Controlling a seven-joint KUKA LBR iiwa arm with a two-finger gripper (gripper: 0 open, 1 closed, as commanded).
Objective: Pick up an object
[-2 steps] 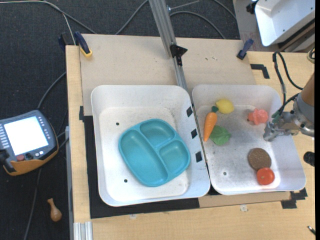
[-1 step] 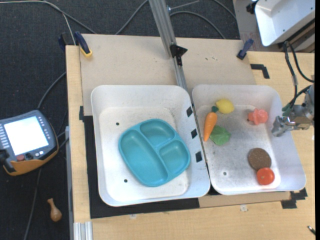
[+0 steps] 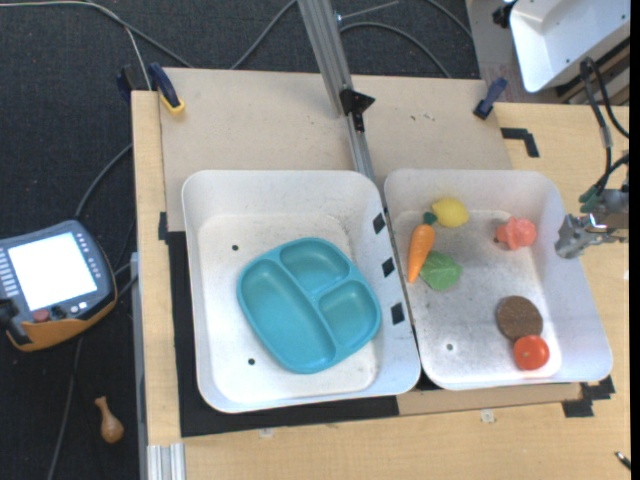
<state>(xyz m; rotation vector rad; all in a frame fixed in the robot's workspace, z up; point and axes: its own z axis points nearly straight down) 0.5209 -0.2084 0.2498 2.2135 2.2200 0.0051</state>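
Smooth teal 3-section plastic plate (image 3: pixel 308 315) in left bin; tapered glossy orange carrot (image 3: pixel 419 252), flat brown disc (image 3: pixel 518 316) in right. Metal gripper (image 3: pixel 580 230) at right rim.

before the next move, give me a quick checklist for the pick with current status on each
1. Gripper in sight at the right bin's right wall: ok.
2. Gripper above a toy: not ok, it sits beside the rim.
3. Nearest target, pink toy, stands apart from the lemon: ok.
4. Carrot separate from the green toy: not ok, they touch.
5. Brown disc separate from the tomato: cannot tell.
6. Finger opening: cannot tell.
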